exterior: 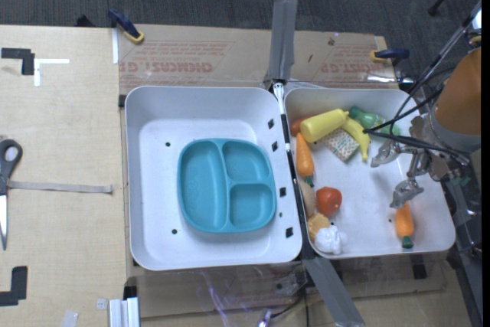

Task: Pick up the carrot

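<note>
– Dark carpet runs behind the wooden bench (53, 134), with two white bins side by side on it. Where does the gripper (393, 174) stand?

– It hangs over the right part of the right bin (360, 241). Its two metal fingers (405, 193) are spread apart, and between them shows just the white floor of the bin; nothing is held. The grey arm (459, 99) with its orange band enters from the right edge, and dark cables cross above the bin there.

– And the carrot (403, 223)?

– It lies just below the lower finger, near the right bin's front right corner, orange with a green end toward the front rim. It looks close to the fingertip, but contact cannot be judged.

– Anything else orange?

– A second carrot-like piece (305, 157) lies along the left wall of the same bin, well apart from the gripper. Nearer the middle are a red tomato (328, 199) and, toward the front wall, a white lump (330, 240). At the back lie a yellow piece (323, 124), a speckled tan block (341, 145) and something green (368, 119).

– The left bin (145, 188)?

– It holds a teal divided plate (227, 185). Scissors (6, 172) lie at the far left of the bench.
</note>
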`<state>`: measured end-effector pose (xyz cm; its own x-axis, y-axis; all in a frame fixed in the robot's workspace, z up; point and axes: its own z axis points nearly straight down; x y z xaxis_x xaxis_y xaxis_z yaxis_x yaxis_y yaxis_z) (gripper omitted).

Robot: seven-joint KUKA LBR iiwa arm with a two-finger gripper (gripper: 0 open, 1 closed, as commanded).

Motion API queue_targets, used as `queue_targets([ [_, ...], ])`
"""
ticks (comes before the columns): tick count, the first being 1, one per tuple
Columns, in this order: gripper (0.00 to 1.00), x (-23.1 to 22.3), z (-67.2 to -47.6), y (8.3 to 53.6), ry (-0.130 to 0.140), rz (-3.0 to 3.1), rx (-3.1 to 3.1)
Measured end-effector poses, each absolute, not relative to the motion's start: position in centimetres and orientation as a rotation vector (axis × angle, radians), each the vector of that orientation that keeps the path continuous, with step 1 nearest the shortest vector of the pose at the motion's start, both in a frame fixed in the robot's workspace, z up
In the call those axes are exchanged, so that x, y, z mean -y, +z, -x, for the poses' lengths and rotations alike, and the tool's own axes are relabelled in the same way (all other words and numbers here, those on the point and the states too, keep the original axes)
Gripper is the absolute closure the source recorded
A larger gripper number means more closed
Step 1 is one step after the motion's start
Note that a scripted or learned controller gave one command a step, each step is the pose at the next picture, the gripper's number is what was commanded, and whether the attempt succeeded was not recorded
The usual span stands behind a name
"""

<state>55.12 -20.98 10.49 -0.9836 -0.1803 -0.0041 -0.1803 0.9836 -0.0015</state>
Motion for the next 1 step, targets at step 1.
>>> queue_targets([
  [1, 0.00, 22.17, -50.19, 9.33, -0.002, 0.349, -3.118],
])
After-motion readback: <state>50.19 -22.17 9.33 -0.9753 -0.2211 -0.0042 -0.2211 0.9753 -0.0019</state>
